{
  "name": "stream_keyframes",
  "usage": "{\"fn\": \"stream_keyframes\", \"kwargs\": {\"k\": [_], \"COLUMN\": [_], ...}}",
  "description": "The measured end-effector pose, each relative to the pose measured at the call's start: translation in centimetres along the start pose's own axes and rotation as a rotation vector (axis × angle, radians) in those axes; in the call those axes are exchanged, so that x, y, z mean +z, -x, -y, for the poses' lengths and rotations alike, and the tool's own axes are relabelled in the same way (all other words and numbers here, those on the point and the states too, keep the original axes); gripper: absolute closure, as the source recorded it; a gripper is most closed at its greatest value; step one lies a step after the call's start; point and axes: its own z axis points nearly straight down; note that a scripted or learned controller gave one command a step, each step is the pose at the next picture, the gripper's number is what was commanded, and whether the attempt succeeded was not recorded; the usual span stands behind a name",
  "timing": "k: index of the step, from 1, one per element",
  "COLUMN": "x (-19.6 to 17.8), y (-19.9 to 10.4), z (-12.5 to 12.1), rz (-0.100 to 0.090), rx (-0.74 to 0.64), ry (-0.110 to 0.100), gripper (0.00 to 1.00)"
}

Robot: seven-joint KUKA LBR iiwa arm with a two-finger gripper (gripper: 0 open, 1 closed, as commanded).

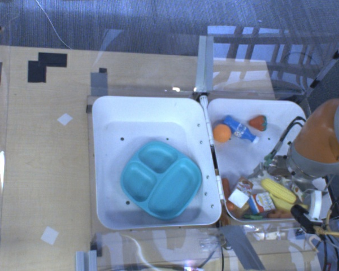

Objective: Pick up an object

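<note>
Gripper hovering over right bin, above yellow corn cob in toy pile at near corner; opening cannot be told. Nothing lifted; pick remaining.

A pale wooden worktop with black square markings meets blue-grey ribbed carpet floor beyond its far edge

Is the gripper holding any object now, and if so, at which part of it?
It cannot be told. The gripper is low in the right bin, over the pile with the corn, but no thing shows between its fingers.
</note>
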Motion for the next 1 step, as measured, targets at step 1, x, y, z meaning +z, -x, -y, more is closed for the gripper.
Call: {"fn": "stream_keyframes", "kwargs": {"k": [1], "x": [-1.22], "y": [-0.07], "z": [-0.33], "rz": [0.001], "rx": [-0.001], "ry": [0.009], "gripper": [1.00]}}
